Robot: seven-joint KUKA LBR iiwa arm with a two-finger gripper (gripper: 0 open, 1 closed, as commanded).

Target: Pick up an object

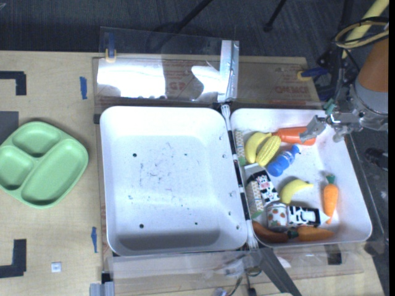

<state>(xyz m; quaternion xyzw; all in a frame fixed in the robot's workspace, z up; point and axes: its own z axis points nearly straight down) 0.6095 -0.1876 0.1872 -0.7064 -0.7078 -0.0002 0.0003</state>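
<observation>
The right bin (pixel 355 184) holds several toys. A yellow corn cob (pixel 261 148) lies at its back left beside a blue bottle (pixel 283 161). An orange carrot (pixel 294 134) lies along the back wall. Further forward are a yellow banana (pixel 295 189), a small upright carrot (pixel 331 197), a black-and-white cow piece (pixel 305 215) and a long carrot (pixel 310 233) at the front wall. My gripper (pixel 327 129) hangs over the bin's back right corner, open, with nothing between its fingers. Its left finger (pixel 314 127) is close to the right end of the back carrot.
The left bin (pixel 123 165) sits next to the right one, sharing a middle wall. A green divided plate (pixel 40 163) lies on the bench at far left. A clear plastic panel (pixel 166 73) stands behind the left bin. Cables (pixel 361 32) hang at the upper right.
</observation>
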